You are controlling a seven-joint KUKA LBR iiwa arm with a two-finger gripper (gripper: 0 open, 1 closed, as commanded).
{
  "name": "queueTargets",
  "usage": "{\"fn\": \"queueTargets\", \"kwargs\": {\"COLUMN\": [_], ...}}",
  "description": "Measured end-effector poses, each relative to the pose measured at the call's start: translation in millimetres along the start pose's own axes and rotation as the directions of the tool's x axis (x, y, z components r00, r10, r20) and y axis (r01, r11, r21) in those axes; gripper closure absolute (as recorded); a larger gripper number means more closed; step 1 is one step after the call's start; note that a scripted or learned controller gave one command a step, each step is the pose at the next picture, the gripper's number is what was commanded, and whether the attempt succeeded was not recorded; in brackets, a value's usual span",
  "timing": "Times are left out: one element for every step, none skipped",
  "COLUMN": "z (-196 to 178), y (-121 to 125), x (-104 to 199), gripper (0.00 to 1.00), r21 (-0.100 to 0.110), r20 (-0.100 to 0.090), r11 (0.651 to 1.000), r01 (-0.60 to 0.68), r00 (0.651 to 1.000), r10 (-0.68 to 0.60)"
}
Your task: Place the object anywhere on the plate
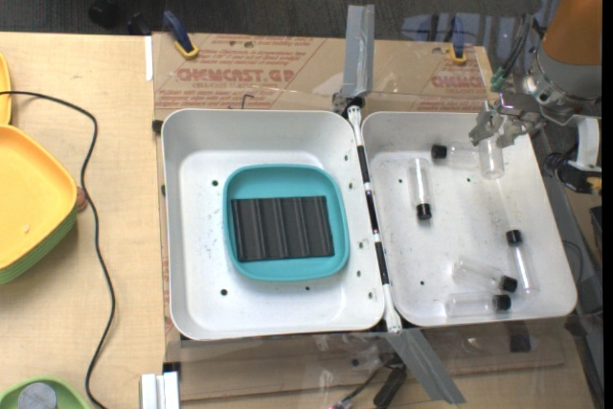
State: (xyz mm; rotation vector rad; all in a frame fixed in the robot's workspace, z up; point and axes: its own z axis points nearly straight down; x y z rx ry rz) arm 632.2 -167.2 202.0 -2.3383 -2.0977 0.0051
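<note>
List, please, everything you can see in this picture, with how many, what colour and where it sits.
Bins: two, white, side by side on the bench.
Plate: one, teal with a dark ribbed centre, in the left bin.
Tubes: about five, clear with black caps, in the right bin; one at the gripper, hold unclear.
Cardboard sheet: one, brown with red print, behind the bins.
Clamps: two, blue and yellow, at the sheet's back corners.
Dishes: yellow over green, stacked at the left edge.
Cable: one, black, across the wooden table.
Arm: one, orange band, upper right.
Gripper: one, grey, over the right bin's far corner.
</note>
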Motion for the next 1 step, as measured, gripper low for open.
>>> {"fn": "queueTargets", "kwargs": {"z": [-0.2], "y": [0.0], "x": [0.0], "gripper": [0.0], "r21": [0.0], "r20": [0.0], "r11": [1.0], "r01": [0.0], "r00": [1.0], "r10": [0.0]}}
